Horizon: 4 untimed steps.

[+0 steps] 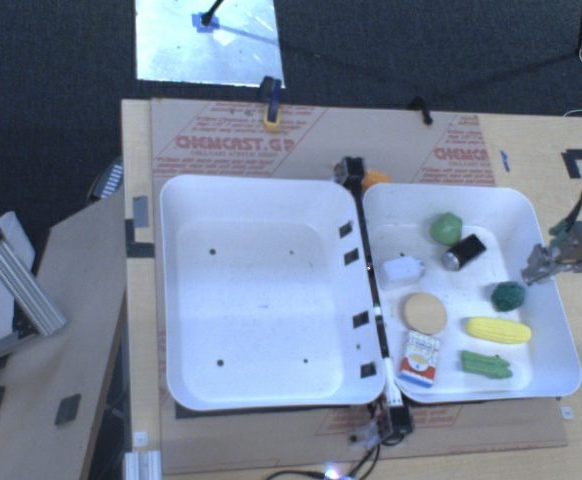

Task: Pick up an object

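Note:
The right bin (546, 313) holds several small objects: a light green lump (447, 228), a black cylinder (464, 251), a small white block (403, 267), a dark teal lump (508, 295), a tan disc (425, 313), a yellow corn cob (498, 330), a green pickle-like piece (486, 365) and a red and white carton (421, 358). My gripper (539, 266) hangs over that bin's right rim, just up and right of the teal lump. Nothing is visibly held in it.
The left bin (261, 308) lies beside the right one, with a black clip strip (361, 268) along their shared edge. An orange object (375, 179) sits on the cardboard behind the bins. A metal plate (207, 28) lies at the back left.

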Each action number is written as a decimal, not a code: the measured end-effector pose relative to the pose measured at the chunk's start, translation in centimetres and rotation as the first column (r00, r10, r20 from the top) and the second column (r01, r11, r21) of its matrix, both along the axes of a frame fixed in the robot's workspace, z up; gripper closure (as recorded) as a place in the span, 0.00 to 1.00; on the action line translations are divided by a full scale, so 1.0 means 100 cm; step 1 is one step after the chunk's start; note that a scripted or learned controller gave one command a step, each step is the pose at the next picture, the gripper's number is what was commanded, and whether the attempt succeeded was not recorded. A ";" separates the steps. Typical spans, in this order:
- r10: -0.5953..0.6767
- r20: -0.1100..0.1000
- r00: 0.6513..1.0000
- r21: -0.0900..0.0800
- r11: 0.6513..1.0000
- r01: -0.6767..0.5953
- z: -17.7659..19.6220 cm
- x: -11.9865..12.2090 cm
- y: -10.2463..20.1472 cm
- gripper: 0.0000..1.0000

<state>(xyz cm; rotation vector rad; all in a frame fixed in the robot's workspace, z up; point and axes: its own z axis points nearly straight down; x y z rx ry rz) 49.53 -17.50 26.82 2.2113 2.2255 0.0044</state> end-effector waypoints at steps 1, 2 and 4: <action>0.003 0.016 1.000 -0.002 1.000 -0.003 0.171 -0.007 0.041 1.00; -0.001 0.001 1.000 -0.001 1.000 0.001 0.168 0.025 0.034 1.00; -0.006 -0.001 1.000 -0.002 1.000 0.006 0.162 0.083 0.014 1.00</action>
